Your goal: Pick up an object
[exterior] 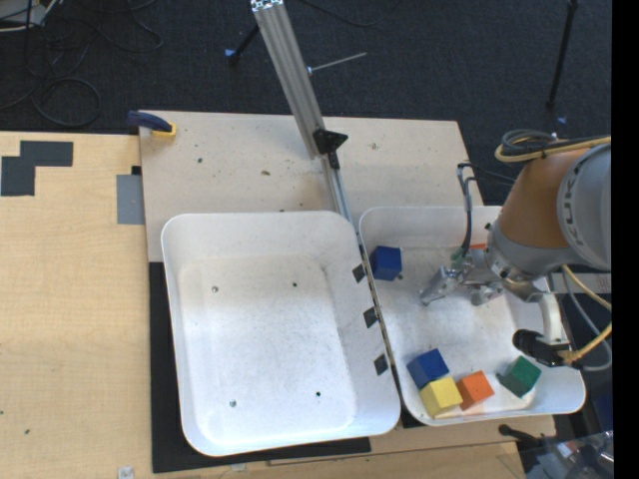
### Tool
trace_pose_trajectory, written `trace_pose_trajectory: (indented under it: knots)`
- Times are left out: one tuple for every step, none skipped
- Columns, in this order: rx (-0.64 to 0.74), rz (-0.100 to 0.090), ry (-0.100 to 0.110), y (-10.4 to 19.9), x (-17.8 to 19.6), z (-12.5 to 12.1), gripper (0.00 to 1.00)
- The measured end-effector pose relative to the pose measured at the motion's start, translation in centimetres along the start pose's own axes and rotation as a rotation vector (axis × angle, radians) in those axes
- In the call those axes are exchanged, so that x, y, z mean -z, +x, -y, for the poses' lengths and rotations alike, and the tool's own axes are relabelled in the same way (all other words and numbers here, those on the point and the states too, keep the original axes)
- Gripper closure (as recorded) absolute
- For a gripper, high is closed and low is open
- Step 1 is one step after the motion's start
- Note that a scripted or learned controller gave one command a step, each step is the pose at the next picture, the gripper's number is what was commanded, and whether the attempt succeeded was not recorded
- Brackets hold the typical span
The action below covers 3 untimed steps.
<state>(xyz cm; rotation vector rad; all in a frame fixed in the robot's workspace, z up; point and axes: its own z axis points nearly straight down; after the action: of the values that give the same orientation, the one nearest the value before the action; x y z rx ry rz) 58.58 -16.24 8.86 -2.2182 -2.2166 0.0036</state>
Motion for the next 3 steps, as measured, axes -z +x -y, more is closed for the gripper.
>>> trace_pose_trajectory:
  knots:
    - [-0.006, -0.002, 0.004, -0.2, 0.8, 0.0, 1.00]
    - [-0.004, 0.002, -0.002, -1.1, 5.3, -0.3, 1.00]
    - [0.000, 0.002, -0.002, -1.3, 9.1, -0.3, 1.00]
